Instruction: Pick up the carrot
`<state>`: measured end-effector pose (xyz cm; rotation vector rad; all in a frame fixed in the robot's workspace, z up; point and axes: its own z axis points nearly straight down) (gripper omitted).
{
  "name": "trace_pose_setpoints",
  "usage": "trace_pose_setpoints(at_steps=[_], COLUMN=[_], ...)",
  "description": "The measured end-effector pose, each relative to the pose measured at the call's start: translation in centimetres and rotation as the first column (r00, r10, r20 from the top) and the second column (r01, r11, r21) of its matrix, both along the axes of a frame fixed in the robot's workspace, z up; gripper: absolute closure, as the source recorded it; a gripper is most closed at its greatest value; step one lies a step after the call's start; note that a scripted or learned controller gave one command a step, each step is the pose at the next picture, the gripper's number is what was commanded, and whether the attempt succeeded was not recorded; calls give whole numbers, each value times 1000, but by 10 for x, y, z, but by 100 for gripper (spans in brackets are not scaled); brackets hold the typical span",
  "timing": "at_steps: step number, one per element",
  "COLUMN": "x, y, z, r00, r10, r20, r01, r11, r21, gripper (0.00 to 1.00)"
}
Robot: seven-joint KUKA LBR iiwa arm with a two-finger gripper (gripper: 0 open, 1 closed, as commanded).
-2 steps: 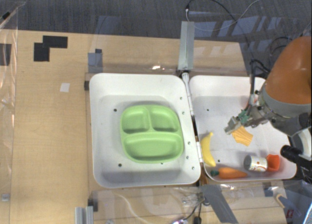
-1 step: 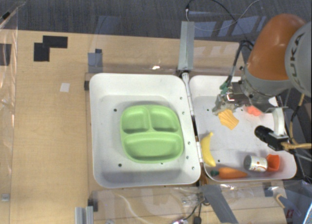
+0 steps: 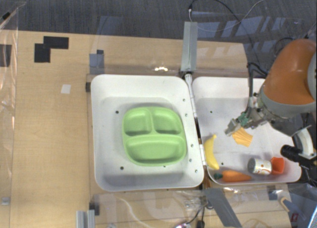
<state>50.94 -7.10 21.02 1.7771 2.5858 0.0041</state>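
Observation:
The carrot [image 3: 236, 176] is orange with a green tip and lies along the front wall of the right bin [image 3: 218, 95]. My gripper [image 3: 241, 123] hangs over the middle of that bin, well behind the carrot and just above a yellow ridged cheese wedge [image 3: 242, 137]. Its fingertips point down and left. Nothing shows between them, and the angle hides how far apart they stand.
A banana [image 3: 211, 151] lies by the right bin's left wall, just behind the carrot. A small white can [image 3: 259, 166] and a red piece [image 3: 278, 165] sit right of the carrot. The left bin [image 3: 106, 93] holds a green divided plate [image 3: 176, 138].

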Motion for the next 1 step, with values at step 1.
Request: trace_pose_setpoints(at_steps=[1], x=[2], y=[1], z=[11], r00=[1000], r10=[4], r20=[6], r01=[-4], r11=[1000], r21=[0], gripper=[100])
